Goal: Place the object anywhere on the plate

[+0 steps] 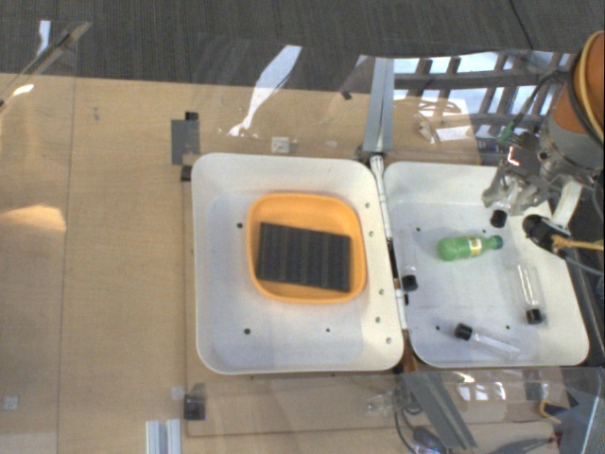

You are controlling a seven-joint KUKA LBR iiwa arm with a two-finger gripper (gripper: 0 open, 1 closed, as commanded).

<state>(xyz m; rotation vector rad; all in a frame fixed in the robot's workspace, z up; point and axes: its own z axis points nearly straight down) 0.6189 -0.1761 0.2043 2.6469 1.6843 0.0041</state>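
Note:
An orange plate (304,205) lies in the left bin (227,329), and a dark ribbed rectangular pad (304,256) covers its middle. In the right bin (430,197) a small green bottle (467,246) lies on its side, cap pointing right. My gripper (515,221) hangs over the upper right part of that bin, just above and to the right of the bottle. Its two black fingertips (497,218) stand apart with nothing between them. It is open and not touching the bottle.
Two clear tubes with black caps lie in the right bin, one (530,296) near the right wall and one (484,338) near the front. A small black piece (408,281) sits by the divider. A metal frame (463,74) stands behind the bins.

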